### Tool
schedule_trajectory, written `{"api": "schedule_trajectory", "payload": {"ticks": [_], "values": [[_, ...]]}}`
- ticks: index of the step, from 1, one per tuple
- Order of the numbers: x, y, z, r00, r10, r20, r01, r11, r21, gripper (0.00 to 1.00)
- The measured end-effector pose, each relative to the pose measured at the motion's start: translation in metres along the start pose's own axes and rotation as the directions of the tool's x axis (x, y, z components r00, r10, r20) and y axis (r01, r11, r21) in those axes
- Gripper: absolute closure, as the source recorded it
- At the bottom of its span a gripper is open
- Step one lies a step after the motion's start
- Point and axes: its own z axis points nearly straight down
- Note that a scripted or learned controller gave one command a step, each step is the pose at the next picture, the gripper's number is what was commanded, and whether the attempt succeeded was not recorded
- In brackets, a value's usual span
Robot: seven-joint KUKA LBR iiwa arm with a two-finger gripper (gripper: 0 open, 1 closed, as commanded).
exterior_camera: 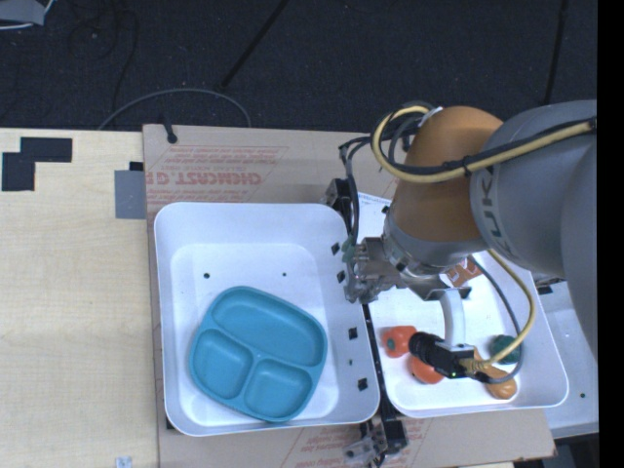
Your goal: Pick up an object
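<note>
My gripper [365,279] hangs at the right bin's [542,364] left wall. The jaw opening cannot be told because the wrist covers it. Nearest target is the red piece [397,340], in that bin just beside me, next to an orange piece [423,370]. Recommendation: centre over it and descend straight, clear of the wall. It looks roundish; long axis undetermined.

We look down on the tabletop [68,291] from one fixed camera above it, at a slant and fairly close. The left bin [244,227] sits near mid-view; the right bin [548,373] lies just right of it, the arm [526,193] enters from further right, dark floor [292,47] behind it.
</note>
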Motion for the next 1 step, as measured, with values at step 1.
{"api": "schedule_trajectory", "payload": {"ticks": [1], "values": [[0.0534, -0.028, 0.0028, 1.0, -0.001, 0.0, 0.001, 1.0, 0.002, 1.0]]}}
